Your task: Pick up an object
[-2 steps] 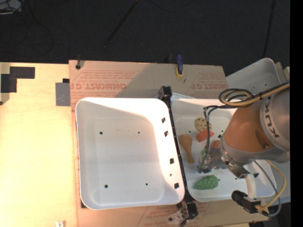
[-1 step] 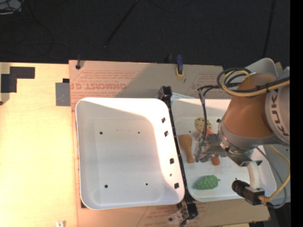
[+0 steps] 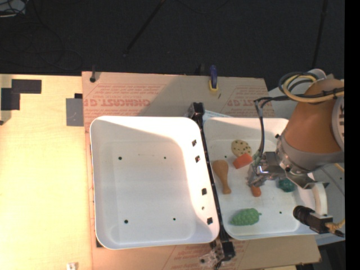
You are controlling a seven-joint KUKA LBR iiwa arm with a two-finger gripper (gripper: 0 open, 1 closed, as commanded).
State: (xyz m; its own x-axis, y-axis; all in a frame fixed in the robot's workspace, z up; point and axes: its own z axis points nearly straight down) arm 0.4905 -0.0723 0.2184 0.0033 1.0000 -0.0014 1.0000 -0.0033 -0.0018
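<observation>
**Arm low over the right bin's toys**

Green and knobbly, a toy (image 3: 245,216) lies closest to the camera, near the front wall of the right bin (image 3: 270,232). Behind it sit a tan drumstick-shaped piece (image 3: 221,175), a speckled cookie (image 3: 241,147) and a red-orange piece (image 3: 243,161) touching the cookie's lower edge. From the right, the grey arm with its orange band (image 3: 312,125) reaches down, its gripper (image 3: 260,173) just above a small orange piece (image 3: 256,190). A teal object (image 3: 286,185) rests beside the wrist. Whether the tool is wide, narrow or holding anything cannot be told. Beside it stands the left bin (image 3: 146,179).
</observation>
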